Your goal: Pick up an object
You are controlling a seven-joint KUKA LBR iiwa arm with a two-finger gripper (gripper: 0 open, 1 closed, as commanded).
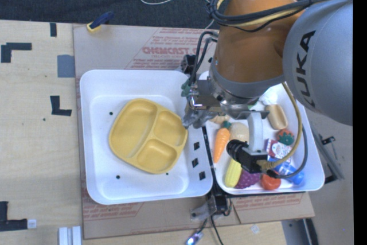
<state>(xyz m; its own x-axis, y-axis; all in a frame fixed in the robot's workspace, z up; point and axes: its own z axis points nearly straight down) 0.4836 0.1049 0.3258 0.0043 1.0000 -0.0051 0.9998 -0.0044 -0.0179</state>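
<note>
Nearest me, at the right bin's (314, 172) 6 o'clock, light stiff corn (233, 172) invites a mid-body pinch, though I cannot tell my tool's (198, 115) state at 10 o'clock.

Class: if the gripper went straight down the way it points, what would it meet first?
Probably the toy carrot in the right bin, though depth is unclear and the arm hides the gripper's tips.
</note>
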